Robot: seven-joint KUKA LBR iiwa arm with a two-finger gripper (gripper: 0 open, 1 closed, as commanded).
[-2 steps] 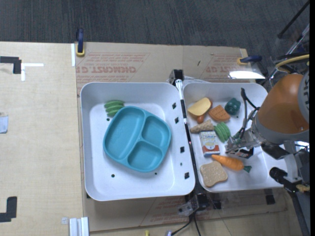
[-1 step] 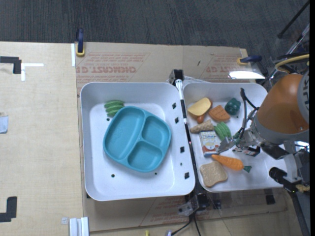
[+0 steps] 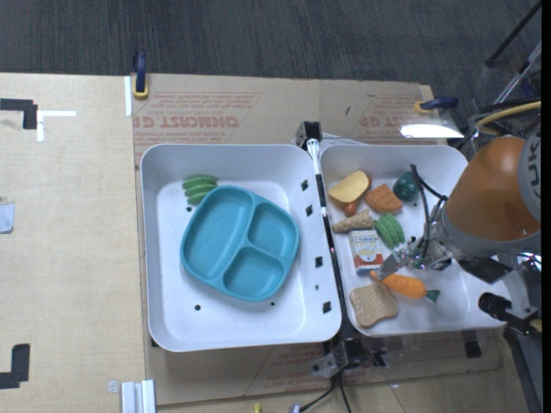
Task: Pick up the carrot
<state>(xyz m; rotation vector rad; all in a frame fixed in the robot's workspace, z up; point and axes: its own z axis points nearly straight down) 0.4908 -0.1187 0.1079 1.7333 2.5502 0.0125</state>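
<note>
The carrot [image 3: 405, 286] is orange with a small green tip at its right end. It lies flat near the front of the right bin [image 3: 456, 312], just right of a bread slice [image 3: 373, 305]. My gripper [image 3: 399, 265] hangs low right above the carrot's left end, reaching in from the right under the arm's orange band [image 3: 495, 198]. The carrot rests on the bin floor, and I cannot make out any grip on it.
Behind the carrot, the right bin holds a small carton [image 3: 366, 248], a green vegetable [image 3: 390, 229], a yellow piece [image 3: 349, 188], an orange-brown piece [image 3: 383, 199] and a dark teal item [image 3: 406, 186]. The left bin [image 3: 164, 317] holds a blue divided plate [image 3: 241, 243] and a green item [image 3: 200, 188].
</note>
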